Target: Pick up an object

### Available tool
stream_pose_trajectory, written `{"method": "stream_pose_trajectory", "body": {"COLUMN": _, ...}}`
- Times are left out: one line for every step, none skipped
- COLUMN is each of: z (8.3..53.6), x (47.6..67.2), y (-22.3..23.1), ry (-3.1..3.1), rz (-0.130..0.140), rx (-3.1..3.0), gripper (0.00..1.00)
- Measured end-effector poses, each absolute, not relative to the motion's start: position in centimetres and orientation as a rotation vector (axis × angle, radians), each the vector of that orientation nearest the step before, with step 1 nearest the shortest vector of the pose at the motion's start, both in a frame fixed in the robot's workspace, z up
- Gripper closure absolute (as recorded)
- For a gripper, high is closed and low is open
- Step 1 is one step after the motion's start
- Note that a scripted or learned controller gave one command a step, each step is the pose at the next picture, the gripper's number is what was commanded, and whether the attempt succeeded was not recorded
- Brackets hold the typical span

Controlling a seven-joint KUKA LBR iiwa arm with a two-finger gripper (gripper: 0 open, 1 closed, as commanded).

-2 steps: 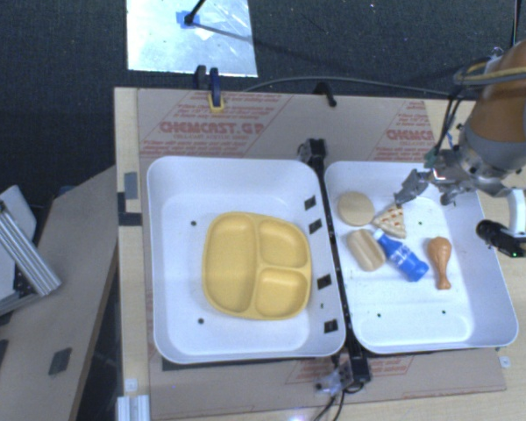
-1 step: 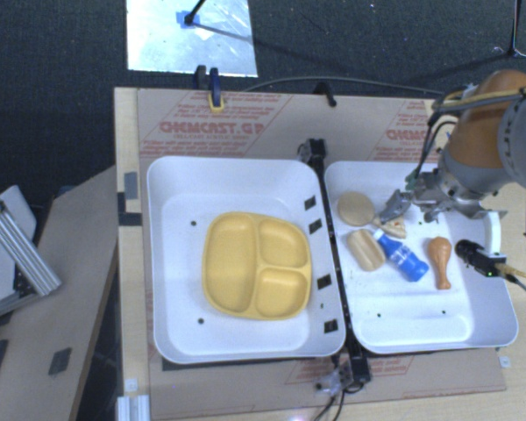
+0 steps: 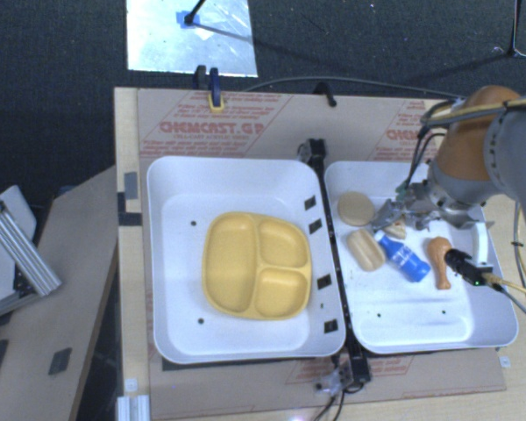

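"CHEMCAST GP" printed on board (image 3: 212, 128). Blue bottle (image 3: 402, 257) just below tool (image 3: 401, 220), long axis slanting down-right. Tool's opening impossible to tell.

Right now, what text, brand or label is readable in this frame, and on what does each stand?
"CHEMCAST GP": red print on the brown sheet behind the left bin.
Red print at the sheet's far right corner: too blurred to read.
Blue bottle in the right bin: nothing legible on it.

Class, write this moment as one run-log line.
arm: over right bin | claw: low among food toys, by blue bottle | bread roll, drumstick: lying | yellow plate: left bin
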State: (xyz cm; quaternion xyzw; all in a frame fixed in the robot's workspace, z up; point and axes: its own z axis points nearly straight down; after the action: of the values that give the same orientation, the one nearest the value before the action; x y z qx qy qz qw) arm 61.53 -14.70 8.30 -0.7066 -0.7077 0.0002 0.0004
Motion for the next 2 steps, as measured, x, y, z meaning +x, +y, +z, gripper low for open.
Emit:
{"method": "stream_pose_trajectory", "body": {"z": 9.6, "x": 61.7, "y": -14.7, "ry": -2.226, "rz": -0.004, "rx": -2.222, "gripper": 1.0}}
{"method": "stream_pose_trajectory", "body": {"z": 15.9, "x": 61.5, "y": -14.3, "ry": -2.23, "rz": -0.006, "rx": -2.221, "gripper": 1.0}}
